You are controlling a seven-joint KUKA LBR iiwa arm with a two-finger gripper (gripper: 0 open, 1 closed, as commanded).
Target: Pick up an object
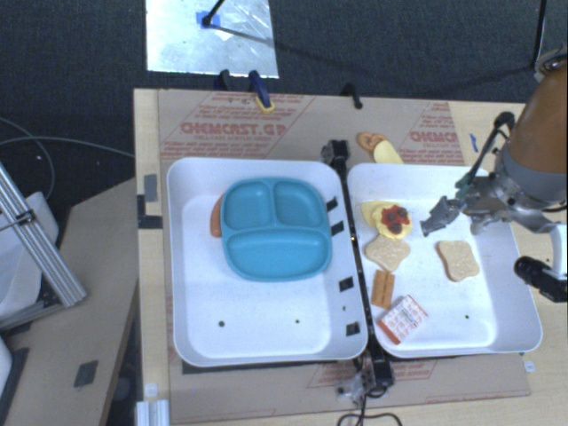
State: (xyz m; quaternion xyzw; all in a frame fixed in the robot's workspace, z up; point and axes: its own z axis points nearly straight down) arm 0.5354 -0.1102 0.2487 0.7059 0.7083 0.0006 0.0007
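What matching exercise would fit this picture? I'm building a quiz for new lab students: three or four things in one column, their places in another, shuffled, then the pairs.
Things:
1. blue divided plate
2. red and white packet
3. toast slice
4. gripper

Places:
A. near the front edge of the right bin
B. in the left bin
C. above the right bin, just right of the yellow and red food piece
D. on the right bin's floor, below the gripper and toward the bin's right side

Pairs: 1-B, 2-A, 3-D, 4-C
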